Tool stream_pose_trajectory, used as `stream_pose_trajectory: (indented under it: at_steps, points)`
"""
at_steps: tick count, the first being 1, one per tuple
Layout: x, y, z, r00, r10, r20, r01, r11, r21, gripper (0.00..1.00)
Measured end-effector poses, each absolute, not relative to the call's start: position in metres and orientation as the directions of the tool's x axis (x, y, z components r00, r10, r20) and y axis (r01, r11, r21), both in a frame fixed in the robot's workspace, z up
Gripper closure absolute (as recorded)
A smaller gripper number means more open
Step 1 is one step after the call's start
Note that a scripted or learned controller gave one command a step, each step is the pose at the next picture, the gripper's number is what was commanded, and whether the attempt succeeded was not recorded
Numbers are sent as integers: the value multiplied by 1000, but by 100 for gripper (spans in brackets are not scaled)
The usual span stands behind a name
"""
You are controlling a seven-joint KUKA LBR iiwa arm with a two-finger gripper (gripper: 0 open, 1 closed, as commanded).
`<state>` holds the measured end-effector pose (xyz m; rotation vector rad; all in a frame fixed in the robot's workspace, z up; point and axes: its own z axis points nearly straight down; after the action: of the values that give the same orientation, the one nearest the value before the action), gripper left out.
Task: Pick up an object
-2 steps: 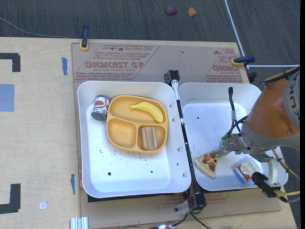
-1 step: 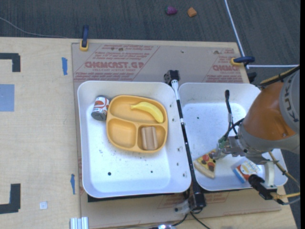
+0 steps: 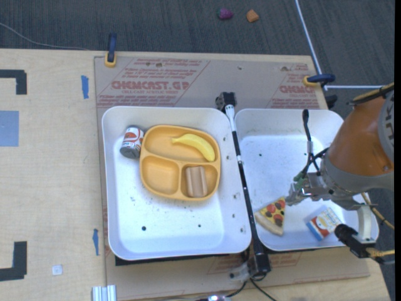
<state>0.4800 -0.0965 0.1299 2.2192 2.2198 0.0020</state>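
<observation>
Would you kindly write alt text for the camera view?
The arm's gripper hovers over the right bin near a pizza slice and small carton; the left bin holds a yellow tray with banana.

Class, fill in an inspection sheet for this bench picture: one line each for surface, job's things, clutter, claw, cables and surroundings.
Surface: two white bins side by side, left bin and right bin, on a printed board.
Job's things: pizza slice toy and small carton in the right bin; can lying in the left bin beside the yellow tray.
Clutter: banana in the tray's top compartment, sausage-like piece in its lower right one.
Claw: claw just above and right of the pizza slice; finger state unclear.
Cables: black cable over the right bin, white line on the floor.
Surroundings: two small bits on dark carpet.
</observation>
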Motion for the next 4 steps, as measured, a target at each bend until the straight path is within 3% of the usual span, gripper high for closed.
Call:
stream_pose_trajectory:
  at_steps: [1,2,3,4]
  points:
    - [480,-119,175,0,1000,-1,1000,0,3,100]
    - [480,-119,175,0,1000,-1,1000,0,3,0]
    - [480,-127,96,1,1000,-2,1000,-1,5,0]
    - [482,-100,89,5,1000,-10,1000,-5,12,0]
